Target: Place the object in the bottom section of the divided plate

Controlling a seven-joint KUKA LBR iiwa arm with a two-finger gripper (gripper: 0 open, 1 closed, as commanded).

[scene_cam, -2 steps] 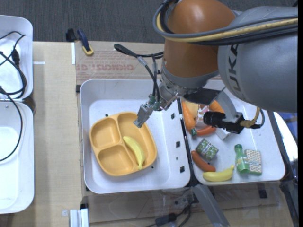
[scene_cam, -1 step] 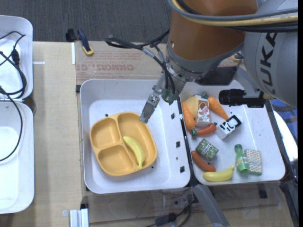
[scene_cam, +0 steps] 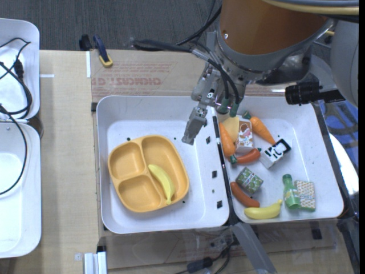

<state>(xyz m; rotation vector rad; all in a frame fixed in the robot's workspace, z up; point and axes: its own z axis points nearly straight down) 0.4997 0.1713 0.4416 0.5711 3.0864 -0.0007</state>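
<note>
A yellow divided plate lies in the left bin, with three sections. A yellow banana rests in it on the right side, lying across the ridge toward the plate's near edge. My gripper hangs above the left bin, up and to the right of the plate, near the wall between the two bins. One grey finger points down and to the left. I see nothing held at its tip.
The right bin holds several toy foods: carrots, a milk carton, a chili, a green box, a second banana, a green bottle, a wafer and a black-and-white block. White appliances stand at the left.
</note>
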